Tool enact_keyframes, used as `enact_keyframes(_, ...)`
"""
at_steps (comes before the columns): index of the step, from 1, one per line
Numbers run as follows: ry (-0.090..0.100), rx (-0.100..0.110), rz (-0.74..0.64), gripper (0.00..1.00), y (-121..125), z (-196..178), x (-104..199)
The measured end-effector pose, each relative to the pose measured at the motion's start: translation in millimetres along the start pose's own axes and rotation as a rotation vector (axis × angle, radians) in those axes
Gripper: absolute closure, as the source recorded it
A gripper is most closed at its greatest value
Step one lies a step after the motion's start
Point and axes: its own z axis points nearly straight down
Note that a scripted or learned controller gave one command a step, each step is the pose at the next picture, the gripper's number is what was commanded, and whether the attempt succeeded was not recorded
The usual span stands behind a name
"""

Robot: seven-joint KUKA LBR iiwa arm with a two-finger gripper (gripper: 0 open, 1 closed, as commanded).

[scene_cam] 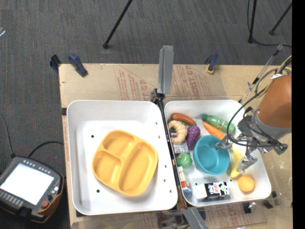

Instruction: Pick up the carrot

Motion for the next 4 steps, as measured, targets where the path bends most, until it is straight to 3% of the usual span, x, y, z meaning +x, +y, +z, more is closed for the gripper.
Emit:
enact_keyframes(1,-0.001,0.001,0.478,0.0,22.5,17.4,-49.3)
enact_keyframes(2,0.018,-0.011,0.511,0.0,-25.6,20.5,-75.9)
enact_keyframes(3,0.022,-0.011,0.503,1.0,-23.5,12.9,-76.4)
enact_keyframes(4,-0.011,0.011,0.346,1.0,-40.9,-151.7,-62.9)
